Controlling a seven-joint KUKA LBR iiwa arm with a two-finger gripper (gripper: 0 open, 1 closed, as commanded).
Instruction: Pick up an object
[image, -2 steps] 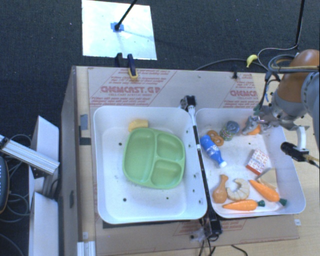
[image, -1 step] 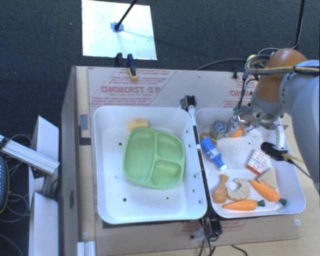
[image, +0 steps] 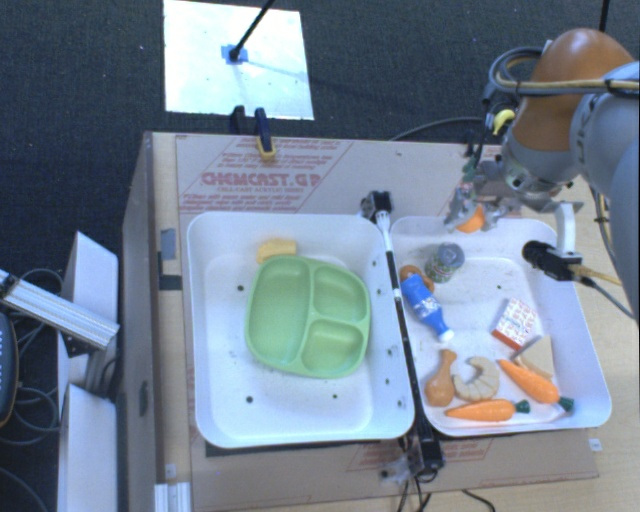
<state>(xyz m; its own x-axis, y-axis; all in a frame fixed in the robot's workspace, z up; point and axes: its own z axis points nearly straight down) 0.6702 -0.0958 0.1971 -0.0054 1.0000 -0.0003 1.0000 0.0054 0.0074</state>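
Bright even overhead light, soft shadows, slight blur

Small orange object (image: 474, 219) at gripper (image: 468, 214) — above right bin's far rim, partly hidden

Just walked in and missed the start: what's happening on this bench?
A grey robot arm reaches in over the far edge of the right bin, its hand with something small and orange between its fingers. Left in that bin are a blue bottle, two carrots, a chicken leg and a small box. The left bin has a green divided plate.
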